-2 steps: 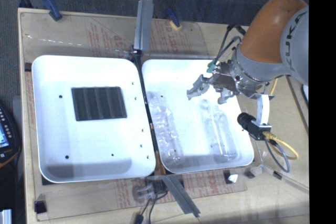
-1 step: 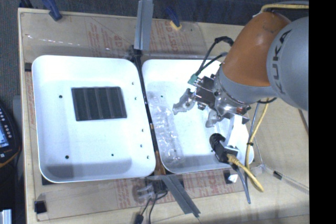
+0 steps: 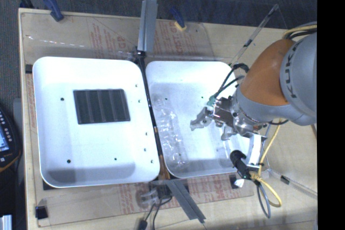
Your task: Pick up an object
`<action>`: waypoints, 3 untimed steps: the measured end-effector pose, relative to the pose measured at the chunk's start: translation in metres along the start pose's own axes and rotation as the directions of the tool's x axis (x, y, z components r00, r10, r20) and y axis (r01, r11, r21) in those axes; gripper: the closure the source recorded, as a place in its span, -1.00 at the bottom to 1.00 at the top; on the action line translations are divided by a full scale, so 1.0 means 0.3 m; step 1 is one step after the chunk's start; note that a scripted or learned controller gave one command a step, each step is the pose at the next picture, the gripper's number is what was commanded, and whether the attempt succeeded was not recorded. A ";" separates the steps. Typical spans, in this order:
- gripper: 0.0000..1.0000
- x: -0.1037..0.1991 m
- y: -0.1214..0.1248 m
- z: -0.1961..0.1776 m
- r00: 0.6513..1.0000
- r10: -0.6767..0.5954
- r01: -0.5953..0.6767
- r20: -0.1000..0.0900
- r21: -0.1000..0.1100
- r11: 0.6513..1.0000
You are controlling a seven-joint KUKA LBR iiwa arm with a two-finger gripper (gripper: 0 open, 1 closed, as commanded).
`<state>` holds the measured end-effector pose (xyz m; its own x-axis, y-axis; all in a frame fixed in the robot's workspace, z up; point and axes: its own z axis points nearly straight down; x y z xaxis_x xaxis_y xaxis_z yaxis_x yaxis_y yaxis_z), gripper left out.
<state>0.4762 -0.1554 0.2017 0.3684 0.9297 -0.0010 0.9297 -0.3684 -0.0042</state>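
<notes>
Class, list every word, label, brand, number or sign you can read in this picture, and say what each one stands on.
"KU": large letters on the grey arm, cut off at the picture's edge.
Red printing on the clear sheet over the bench: too faint and blurred to read.
Lit screen of the device at the left edge: too small to read.
No other text is legible.

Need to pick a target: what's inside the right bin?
The right bin holds clear plastic pieces strewn along its left side. The gripper and arm cover its right part, so anything beneath them is hidden.
</notes>
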 end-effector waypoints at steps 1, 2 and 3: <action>-1.00 -0.129 0.053 -0.109 1.000 0.020 -0.020 -0.001 -0.002 1.000; -1.00 0.018 -0.005 -0.082 0.959 -0.285 0.285 -0.001 -0.001 0.959; -1.00 -0.016 0.008 -0.222 0.975 -0.222 0.222 0.000 -0.004 0.975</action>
